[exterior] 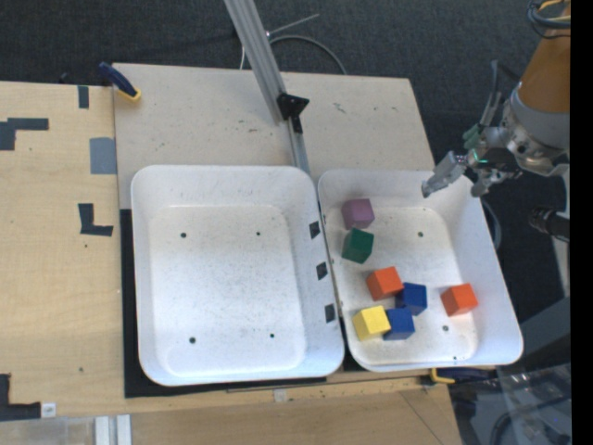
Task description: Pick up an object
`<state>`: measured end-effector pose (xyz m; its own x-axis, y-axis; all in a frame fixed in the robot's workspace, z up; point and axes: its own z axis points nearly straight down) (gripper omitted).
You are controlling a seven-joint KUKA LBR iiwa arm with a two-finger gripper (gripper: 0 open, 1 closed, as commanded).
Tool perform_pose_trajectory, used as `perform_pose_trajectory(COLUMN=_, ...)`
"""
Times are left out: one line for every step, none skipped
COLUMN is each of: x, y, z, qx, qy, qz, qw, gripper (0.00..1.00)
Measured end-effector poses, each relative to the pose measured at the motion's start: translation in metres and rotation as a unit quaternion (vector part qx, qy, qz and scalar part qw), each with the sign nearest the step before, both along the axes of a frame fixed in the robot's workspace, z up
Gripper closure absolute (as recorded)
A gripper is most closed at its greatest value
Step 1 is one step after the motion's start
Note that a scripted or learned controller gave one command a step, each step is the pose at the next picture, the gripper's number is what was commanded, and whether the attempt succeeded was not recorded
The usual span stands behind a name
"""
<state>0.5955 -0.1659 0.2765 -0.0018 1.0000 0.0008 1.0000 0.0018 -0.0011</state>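
The right bin (493, 265) holds several small cubes. A purple cube (358, 212) sits near its back left with a green cube (358, 245) just in front. Further forward lie an orange cube (384, 282), two blue cubes (412, 297) (399, 323), a yellow cube (372, 321) and, apart at the right, another orange cube (459, 298). My gripper (460, 180) hangs over the bin's back right corner, above and right of the cubes. Its fingers (441, 180) stand open with nothing between them.
The left bin (222, 276) lies beside the right one. A slanted metal pole (259, 44) runs down from the top and ends at the bins' shared back edge. A blue and yellow clamp (120, 80) rests at the bench's far left corner.
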Motion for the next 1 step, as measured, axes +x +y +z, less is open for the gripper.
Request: perform_pose_trajectory(x=0.0000, y=0.0000, z=0.0000, qx=-0.0003, qy=0.000, qz=0.000, qw=1.0000, gripper=0.00)
